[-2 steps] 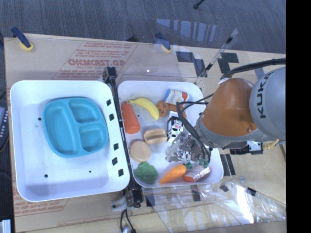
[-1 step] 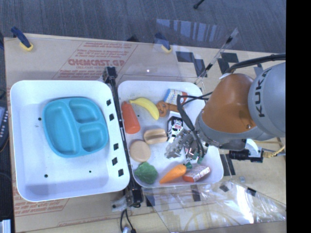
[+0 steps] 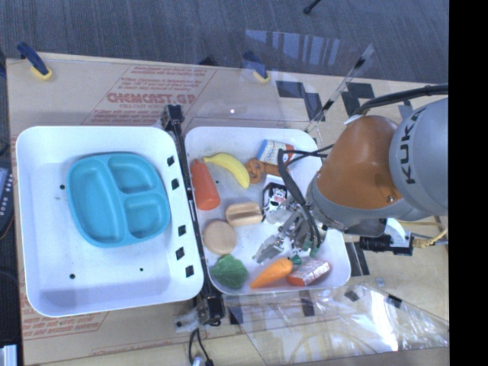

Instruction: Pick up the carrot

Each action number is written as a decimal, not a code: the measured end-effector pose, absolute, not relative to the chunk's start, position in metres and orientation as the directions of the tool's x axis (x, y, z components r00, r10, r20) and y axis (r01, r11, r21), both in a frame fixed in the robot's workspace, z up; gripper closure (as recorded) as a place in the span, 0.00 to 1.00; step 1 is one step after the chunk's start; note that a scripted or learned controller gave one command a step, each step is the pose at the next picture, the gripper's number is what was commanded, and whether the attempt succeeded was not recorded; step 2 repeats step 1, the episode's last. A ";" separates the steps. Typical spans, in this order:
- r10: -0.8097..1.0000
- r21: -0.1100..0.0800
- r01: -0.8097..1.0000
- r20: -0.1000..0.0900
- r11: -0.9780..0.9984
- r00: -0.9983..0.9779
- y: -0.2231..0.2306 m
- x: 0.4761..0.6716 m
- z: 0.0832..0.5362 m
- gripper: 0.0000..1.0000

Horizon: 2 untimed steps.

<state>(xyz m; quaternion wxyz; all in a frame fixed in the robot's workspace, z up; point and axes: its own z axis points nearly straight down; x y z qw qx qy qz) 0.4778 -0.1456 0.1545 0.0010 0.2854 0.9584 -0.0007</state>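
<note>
Two white bins sit side by side on a brown bench, with grey floor behind.

On the left, the left bin [image 3: 38, 280] holds one blue plate [image 3: 118, 198] with three parts; the right bin [image 3: 229, 134] holds the food; the carrot [image 3: 272, 273] lies near the front edge of the right bin, tilted, with its thick end up to the right; the pincer [image 3: 284, 242] hangs just above the carrot's thick end, very close, and the carrot is not between its fingers; I cannot tell if the fingers are spread or pressed together; one green broccoli [image 3: 229, 271] lies just left of the carrot; one red wrapped snack [image 3: 309, 273] lies just right of it; there is also one banana [image 3: 229, 167], one long red-orange piece [image 3: 203, 185], one bread roll [image 3: 244, 213] and one round cookie [image 3: 219, 237].
</note>
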 end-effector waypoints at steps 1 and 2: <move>0.533 -0.001 0.533 0.002 0.846 -0.846 -0.172 0.477 0.092 0.00; 0.533 -0.001 0.533 0.002 0.846 -0.846 -0.172 0.477 0.092 0.00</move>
